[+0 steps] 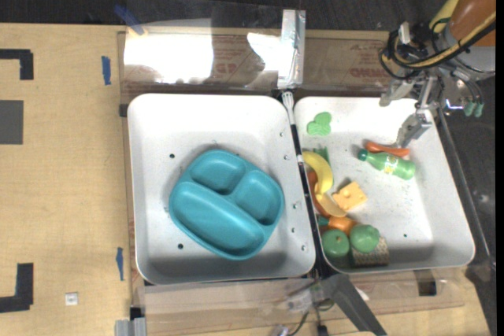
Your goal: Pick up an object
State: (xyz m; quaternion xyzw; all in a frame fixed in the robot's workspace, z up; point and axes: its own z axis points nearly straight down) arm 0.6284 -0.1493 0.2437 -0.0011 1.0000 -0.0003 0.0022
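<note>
Nearest the camera in the right bin (441,244), two green round pieces (350,240) and a yellow wedge (352,195) are lying bunched beside a banana (319,167) against the divider, crowding any approach there. Farther back, a green bottle (391,164) is lying on its side, touching an orange carrot-like piece (383,146); this looks the easiest target. The end effector (415,124) is hovering just above them, grasping nothing; whether it is released or clenched I cannot tell. Descending straight over the bottle's middle, away from the carrot, seems wise. A teal divided plate (227,202) is sitting in the left bin (150,138).
</note>
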